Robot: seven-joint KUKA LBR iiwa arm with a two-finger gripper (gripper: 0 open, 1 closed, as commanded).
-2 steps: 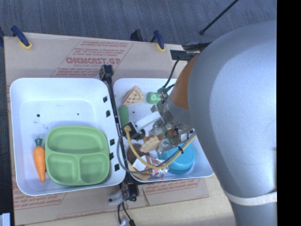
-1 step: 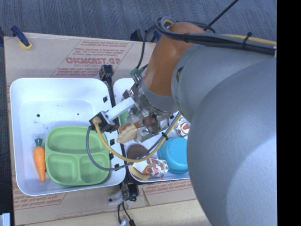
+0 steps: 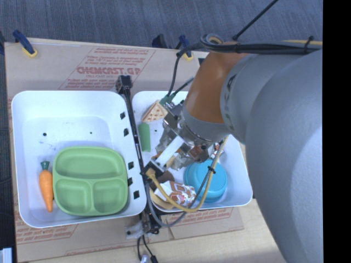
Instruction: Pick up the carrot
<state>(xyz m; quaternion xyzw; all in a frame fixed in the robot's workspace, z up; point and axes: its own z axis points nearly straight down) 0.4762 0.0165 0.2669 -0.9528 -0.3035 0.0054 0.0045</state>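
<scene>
Orange carrot point(image 3: 46, 184) lying just left of the green plate point(image 3: 90, 181), both in the left bin point(image 3: 16, 147). Right of the plate, past the bin wall, a green stick point(image 3: 145, 136) and a tan wedge point(image 3: 154, 113). Farther right of the plate, gripper point(image 3: 174, 159) hanging low, well apart from the carrot; wide or narrow, cannot tell. Blue bowl point(image 3: 205, 182) farthest right of the plate

You have two white bins point(image 3: 71, 119) here. Count one carrot point(image 3: 46, 186), one green divided plate point(image 3: 90, 179), one blue bowl point(image 3: 220, 188), one green stick point(image 3: 145, 137), one tan wedge point(image 3: 154, 113) and one brown-and-white patterned piece point(image 3: 179, 193).
</scene>
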